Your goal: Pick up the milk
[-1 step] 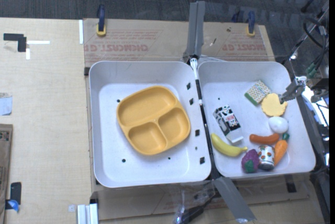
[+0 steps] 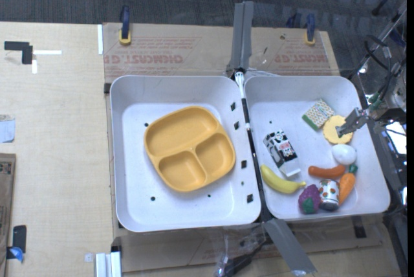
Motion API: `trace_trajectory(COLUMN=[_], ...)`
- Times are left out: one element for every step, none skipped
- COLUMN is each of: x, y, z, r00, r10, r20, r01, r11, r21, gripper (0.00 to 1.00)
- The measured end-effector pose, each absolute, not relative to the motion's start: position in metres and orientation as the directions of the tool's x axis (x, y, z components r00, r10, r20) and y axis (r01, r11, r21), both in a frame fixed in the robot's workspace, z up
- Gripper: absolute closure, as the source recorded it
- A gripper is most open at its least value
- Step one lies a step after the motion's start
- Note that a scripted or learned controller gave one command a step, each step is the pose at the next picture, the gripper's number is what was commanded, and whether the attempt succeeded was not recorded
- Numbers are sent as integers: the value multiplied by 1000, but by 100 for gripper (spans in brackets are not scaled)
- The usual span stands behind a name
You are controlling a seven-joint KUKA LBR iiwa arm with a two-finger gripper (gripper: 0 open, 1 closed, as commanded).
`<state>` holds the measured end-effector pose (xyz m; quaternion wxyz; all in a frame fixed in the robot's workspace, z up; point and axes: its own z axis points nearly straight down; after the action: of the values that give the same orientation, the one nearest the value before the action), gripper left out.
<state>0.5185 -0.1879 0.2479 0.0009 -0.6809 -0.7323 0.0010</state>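
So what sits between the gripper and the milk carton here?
In the camera view, the gripper is over the yellow round piece; between there and the milk carton lies bare bin floor.

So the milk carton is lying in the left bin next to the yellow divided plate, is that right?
Not quite. The camera view shows the milk carton lying in the right bin, beside the banana. The yellow divided plate sits alone in the left bin.
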Motion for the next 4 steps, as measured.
trace_trajectory(x=[495, 534, 517, 511], y=[-222, -117, -35, -37], z=[177, 139, 191, 191], r00=[-54, -59, -171, -209], r10=[999, 998, 985, 978], r20=[0, 0, 0, 0], r01=[999, 998, 985, 978], r11=[54, 59, 171, 209], r21=[-3, -3, -2, -2], gripper=[0, 0, 0, 0])
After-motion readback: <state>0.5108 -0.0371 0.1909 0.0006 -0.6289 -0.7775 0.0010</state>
